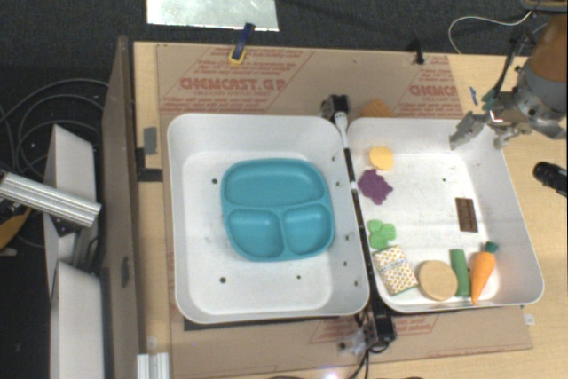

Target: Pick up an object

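right bin centre open, toys crowd near edge

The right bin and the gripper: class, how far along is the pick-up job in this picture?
Done: nothing; the carrot, cookie, purple grapes and brown bar all lie in the right bin. In hand: the gripper hangs open at its far right corner, holding nothing. Left: descend, grasp and lift one object.
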Robot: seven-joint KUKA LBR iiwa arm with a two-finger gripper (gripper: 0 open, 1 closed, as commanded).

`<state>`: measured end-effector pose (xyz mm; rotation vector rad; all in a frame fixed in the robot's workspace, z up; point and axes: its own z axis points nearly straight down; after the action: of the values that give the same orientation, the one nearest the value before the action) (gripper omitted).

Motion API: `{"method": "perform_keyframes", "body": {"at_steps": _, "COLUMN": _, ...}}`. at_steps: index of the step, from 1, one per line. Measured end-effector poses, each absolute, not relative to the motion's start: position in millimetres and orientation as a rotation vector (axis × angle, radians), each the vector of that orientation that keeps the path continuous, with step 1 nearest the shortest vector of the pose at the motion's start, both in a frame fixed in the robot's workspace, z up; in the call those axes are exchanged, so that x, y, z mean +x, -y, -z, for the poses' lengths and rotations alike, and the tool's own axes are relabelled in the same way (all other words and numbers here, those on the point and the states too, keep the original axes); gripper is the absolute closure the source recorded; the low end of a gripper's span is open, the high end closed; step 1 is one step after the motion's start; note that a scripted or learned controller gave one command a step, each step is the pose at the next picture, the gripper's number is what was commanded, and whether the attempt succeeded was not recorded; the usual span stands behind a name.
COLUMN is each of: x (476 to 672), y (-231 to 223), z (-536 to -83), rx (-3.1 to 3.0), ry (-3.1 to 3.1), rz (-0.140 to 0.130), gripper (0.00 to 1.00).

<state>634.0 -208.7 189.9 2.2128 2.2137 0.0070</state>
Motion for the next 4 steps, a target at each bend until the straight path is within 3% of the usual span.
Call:
{"method": "perform_keyframes", "body": {"at_steps": 1, "x": 617.6, "y": 206, "z": -88, "rx": 2.221, "ry": -2.224, "rz": 0.001, "gripper": 0.0}}
{"method": "perform_keyframes", "body": {"at_steps": 2, "x": 582.1, "y": 207, "z": -208, "rx": 2.216, "ry": -2.216, "rz": -0.006, "gripper": 0.0}}
{"method": "perform_keyframes", "body": {"at_steps": 3, "x": 568.5, "y": 202, "z": -95, "rx": 2.224, "ry": -2.226, "rz": 0.004, "gripper": 0.0}}
{"method": "perform_keyframes", "body": {"at_steps": 4, "x": 672.9, "y": 205, "z": -87, "rx": 2.213, "ry": -2.229, "rz": -0.002, "gripper": 0.0}}
